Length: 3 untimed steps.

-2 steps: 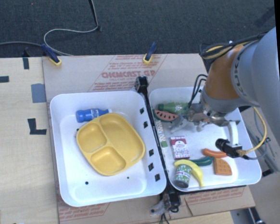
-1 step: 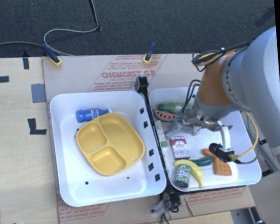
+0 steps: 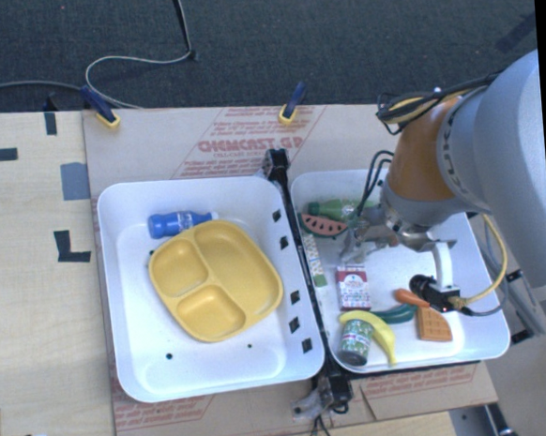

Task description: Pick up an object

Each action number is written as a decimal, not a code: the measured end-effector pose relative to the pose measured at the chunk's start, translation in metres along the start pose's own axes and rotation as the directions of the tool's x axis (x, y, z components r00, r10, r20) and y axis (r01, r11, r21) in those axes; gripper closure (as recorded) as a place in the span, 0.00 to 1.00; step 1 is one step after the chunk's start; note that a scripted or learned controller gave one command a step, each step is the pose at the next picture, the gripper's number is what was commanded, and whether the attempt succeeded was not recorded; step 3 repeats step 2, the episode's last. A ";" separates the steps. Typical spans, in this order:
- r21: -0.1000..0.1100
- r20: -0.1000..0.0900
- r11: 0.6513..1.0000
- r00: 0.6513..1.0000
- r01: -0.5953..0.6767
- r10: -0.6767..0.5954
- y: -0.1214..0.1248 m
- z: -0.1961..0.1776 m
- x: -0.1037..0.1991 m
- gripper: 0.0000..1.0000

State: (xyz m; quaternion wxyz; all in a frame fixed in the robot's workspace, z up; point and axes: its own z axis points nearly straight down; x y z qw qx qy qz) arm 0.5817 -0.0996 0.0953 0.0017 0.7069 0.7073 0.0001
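From my remote station I log two white bins side by side on a cardboard sheet. The left bin point(image 3: 134, 364) holds a yellow divided tray point(image 3: 215, 278) lying flat near its middle, and a blue bottle point(image 3: 177, 223) on its side just behind the tray, touching or nearly touching its back edge. The right bin point(image 3: 480, 342) holds the smaller items. I count a watermelon slice toy point(image 3: 319, 226) near the back left corner, with a green item point(image 3: 330, 207) just behind it that I cannot identify. A small red and white carton point(image 3: 353, 287) lies flat near the middle. At the front I list a green can point(image 3: 354, 339) on its side, a yellow banana point(image 3: 380, 334) curving beside it and touching it, a dark green piece point(image 3: 397, 314) just behind the banana, a carrot point(image 3: 413, 298), and an orange waffle-like block point(image 3: 433, 326) toward the front right. The arm point(image 3: 493, 148) comes in from the right, its orange band over the back of the right bin. The gripper point(image 3: 361, 238) sits low between the watermelon slice and the carton, above the bin floor; I cannot tell how its pincer is set, and I see no item in its grasp. Two yellow clamps point(image 3: 291, 105) pin the cardboard's back edge.
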 end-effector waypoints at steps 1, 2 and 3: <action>0.000 0.000 1.000 1.000 0.000 0.000 0.000 0.000 0.000 0.00; 0.001 -0.002 1.000 1.000 0.001 -0.001 0.000 -0.009 0.001 1.00; 0.001 -0.002 1.000 1.000 0.001 -0.001 0.000 -0.009 0.001 1.00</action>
